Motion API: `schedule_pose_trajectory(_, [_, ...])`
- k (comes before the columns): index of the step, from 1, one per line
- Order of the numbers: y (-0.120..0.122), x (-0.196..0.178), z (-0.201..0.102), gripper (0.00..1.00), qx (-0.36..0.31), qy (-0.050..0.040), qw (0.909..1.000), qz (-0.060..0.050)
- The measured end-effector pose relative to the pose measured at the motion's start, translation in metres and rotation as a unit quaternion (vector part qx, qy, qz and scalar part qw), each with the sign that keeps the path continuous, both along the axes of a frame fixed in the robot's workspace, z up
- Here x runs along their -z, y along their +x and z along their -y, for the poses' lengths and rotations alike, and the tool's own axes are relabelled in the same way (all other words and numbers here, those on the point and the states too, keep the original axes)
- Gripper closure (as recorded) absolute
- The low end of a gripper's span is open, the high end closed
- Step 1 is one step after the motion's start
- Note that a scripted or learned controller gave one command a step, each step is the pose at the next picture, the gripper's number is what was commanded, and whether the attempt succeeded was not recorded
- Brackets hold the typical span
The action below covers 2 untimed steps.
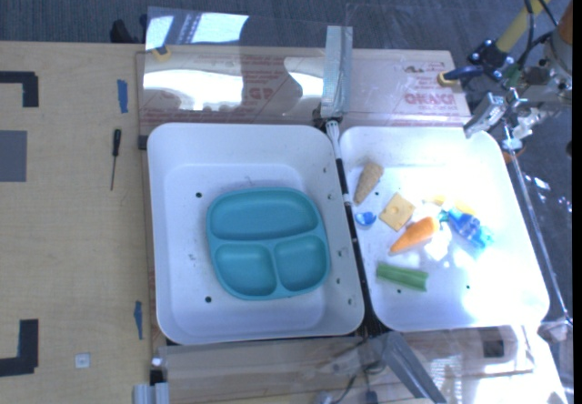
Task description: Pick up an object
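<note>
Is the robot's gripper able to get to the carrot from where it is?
Probably yes. The carrot lies in the open in the right bin with nothing on top of it, and the gripper sits just past that bin's far corner. The cheese and blue toy lie close beside it, though.

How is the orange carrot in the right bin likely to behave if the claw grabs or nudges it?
The carrot looks like a small toy, so probably light and stiff. Its tapered, rounded shape may let it roll or slip out of a pinch. The green piece close by could get bumped.
</note>
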State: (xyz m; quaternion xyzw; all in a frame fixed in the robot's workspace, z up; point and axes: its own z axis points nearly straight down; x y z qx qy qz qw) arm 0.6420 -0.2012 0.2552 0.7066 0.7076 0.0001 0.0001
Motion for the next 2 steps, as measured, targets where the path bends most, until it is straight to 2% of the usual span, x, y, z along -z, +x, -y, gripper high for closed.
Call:
schedule_pose_trajectory(1, [0.024, 0.032, -0.017, 0.00, 0.035, -0.0002, 0.9994, 0.000])
schedule_pose_trajectory(2, [-0.031, 0.161, -0.003, 0.00, 0.127, 0.0048, 0.9919, -0.003])
